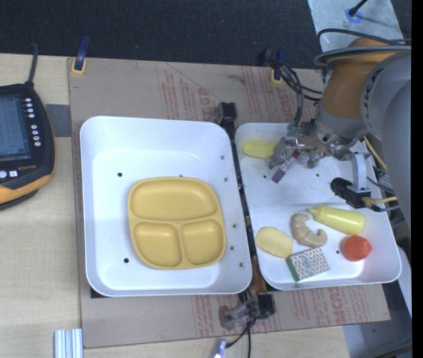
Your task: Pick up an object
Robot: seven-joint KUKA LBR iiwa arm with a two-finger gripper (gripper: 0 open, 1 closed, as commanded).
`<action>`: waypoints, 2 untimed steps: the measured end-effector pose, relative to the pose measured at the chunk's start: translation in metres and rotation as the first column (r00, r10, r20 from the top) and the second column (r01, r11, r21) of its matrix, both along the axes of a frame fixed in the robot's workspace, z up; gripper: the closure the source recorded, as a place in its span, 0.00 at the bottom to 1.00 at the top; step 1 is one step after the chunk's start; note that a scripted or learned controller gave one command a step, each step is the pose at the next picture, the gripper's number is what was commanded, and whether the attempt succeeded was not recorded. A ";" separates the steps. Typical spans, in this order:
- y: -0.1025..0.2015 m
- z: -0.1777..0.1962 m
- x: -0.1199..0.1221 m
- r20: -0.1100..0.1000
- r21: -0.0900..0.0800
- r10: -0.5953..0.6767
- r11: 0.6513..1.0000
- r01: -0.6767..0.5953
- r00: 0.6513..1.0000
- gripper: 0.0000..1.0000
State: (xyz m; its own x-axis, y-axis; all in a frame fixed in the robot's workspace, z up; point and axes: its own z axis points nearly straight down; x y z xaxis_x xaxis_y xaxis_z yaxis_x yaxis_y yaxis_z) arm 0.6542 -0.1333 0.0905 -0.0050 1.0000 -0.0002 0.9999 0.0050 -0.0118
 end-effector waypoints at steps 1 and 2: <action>0.027 0.001 0.001 0.003 0.000 0.002 1.000 -0.002 1.000 0.00; 0.034 0.001 0.001 0.004 -0.001 0.001 1.000 -0.001 1.000 0.00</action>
